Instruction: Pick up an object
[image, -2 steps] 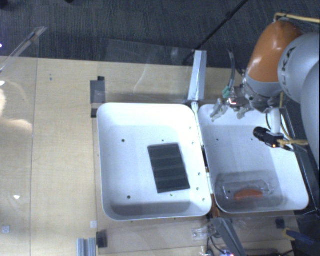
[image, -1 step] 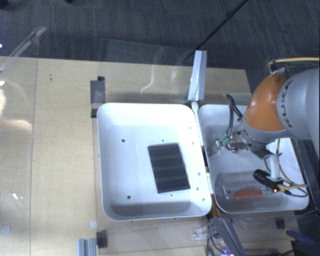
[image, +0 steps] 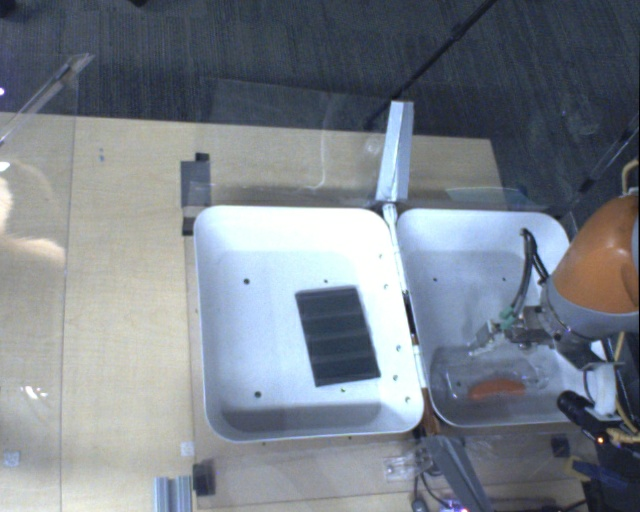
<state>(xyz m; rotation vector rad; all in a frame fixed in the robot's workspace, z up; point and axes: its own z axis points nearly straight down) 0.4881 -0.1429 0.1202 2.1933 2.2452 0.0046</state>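
Observation:
A dark grey ribbed rectangular pad (image: 338, 336) lies flat near the middle of the left bin (image: 225, 300). In the right bin (image: 450, 250), near its front wall, lies a clear plastic item (image: 470, 375) with an orange piece (image: 497, 388) showing inside or under it. My gripper (image: 505, 333) hangs over the right bin's right half, just behind and above the clear item. The grey arm with its orange band (image: 600, 265) comes in from the right edge.
An upright metal bar (image: 396, 150) stands at the back where the two bins meet. Black brackets (image: 197, 180) sit at the left bin's back corner. Cables and hardware (image: 590, 420) crowd the front right. The wooden bench (image: 110, 300) extends to the left.

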